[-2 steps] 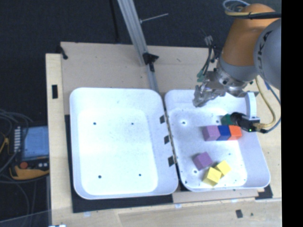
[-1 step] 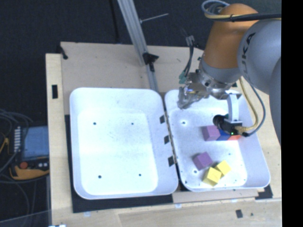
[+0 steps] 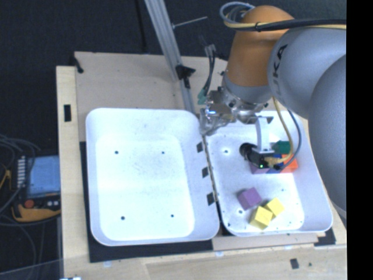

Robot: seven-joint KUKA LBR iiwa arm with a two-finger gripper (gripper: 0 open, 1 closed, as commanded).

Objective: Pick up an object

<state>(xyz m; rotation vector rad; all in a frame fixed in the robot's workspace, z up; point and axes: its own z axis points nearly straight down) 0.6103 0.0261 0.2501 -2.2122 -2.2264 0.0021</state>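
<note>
My gripper (image 3: 211, 120) hangs over the far left corner of the right bin (image 3: 232, 177), close to the wall between the two bins. Nothing shows in its grasp. A purple block (image 3: 249, 198) lies in the near part of that bin, with two yellow blocks (image 3: 261, 216) (image 3: 275, 206) just beside it. Further back on the right sit a green block (image 3: 283, 147), an orange block (image 3: 290, 165) and another purple piece (image 3: 259, 168), partly hidden by a black fitting (image 3: 250, 152) and cables from the arm.
The left bin (image 3: 93, 156) stands beside the right one, with a row of small black clips (image 3: 205, 172) along the shared wall. A slanted metal rail (image 3: 166, 37) rises behind the bins. The big grey arm (image 3: 315, 86) covers the right bin's far right.
</note>
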